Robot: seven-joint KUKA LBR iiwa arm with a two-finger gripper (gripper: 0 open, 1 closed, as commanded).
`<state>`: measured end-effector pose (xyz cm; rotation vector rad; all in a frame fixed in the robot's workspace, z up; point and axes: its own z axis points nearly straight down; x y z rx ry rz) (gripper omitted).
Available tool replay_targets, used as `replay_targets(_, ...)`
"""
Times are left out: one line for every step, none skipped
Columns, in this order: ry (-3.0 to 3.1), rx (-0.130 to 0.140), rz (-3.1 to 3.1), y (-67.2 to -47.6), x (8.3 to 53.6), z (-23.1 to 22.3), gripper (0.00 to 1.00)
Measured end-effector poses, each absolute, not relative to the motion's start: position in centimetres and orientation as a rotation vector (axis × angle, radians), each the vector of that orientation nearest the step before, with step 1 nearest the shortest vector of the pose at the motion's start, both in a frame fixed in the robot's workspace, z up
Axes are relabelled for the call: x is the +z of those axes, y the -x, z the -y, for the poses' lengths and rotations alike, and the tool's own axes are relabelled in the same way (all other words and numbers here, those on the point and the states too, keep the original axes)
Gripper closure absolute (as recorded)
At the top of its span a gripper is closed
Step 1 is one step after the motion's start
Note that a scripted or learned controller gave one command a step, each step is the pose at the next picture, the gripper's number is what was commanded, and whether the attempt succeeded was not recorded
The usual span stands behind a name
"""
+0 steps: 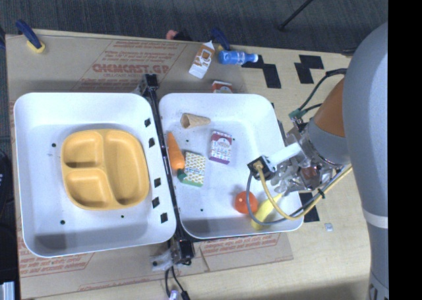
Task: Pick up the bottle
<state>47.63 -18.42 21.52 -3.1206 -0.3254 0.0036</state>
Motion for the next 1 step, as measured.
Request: replay_targets(3.117, 0.007, 0.333, -47.6, 21.76, 16.73, 1.0)
